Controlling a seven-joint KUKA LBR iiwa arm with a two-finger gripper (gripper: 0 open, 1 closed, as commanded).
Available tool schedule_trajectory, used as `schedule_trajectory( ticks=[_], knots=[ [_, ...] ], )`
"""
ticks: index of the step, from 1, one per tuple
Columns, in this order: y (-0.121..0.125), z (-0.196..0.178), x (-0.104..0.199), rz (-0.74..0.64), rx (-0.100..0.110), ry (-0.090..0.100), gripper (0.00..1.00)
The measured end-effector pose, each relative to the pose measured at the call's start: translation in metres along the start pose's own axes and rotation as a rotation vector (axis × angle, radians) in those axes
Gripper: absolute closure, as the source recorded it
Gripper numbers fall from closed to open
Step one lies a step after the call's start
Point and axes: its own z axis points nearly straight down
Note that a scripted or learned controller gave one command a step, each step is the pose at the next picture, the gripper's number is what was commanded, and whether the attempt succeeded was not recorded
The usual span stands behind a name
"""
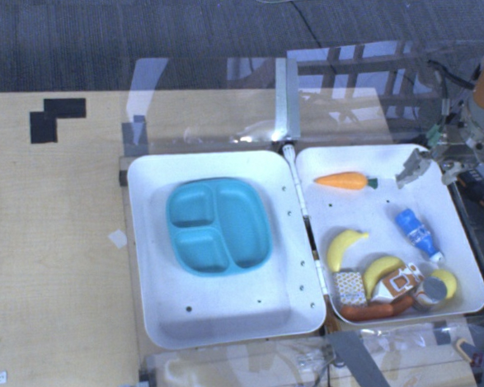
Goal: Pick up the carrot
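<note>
The orange carrot [340, 182] lies on its side near the back of the right bin [458, 215], with its green stub pointing right. My gripper [430, 167] hangs over the bin's back right corner, a short way right of the carrot and apart from it. Its fingers [410, 168] stand spread open with nothing between them.
A blue divided plate [219, 226] rests in the left bin [147, 261]. In the right bin's front part are two bananas [345, 246] [384, 268], a blue bottle [416, 230], a red sausage [374, 310], a small carton [399, 282] and a can [435, 288].
</note>
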Motion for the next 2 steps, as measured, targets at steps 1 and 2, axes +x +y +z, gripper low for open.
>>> schedule_trajectory(
  ticks=[1,2],
  knots=[
    [0.044,0.066,0.048,-0.085,0.0,0.0,0.0],
    [0.086,0.158,0.038,-0.2,0.0,0.0,0.0]
  ],
)
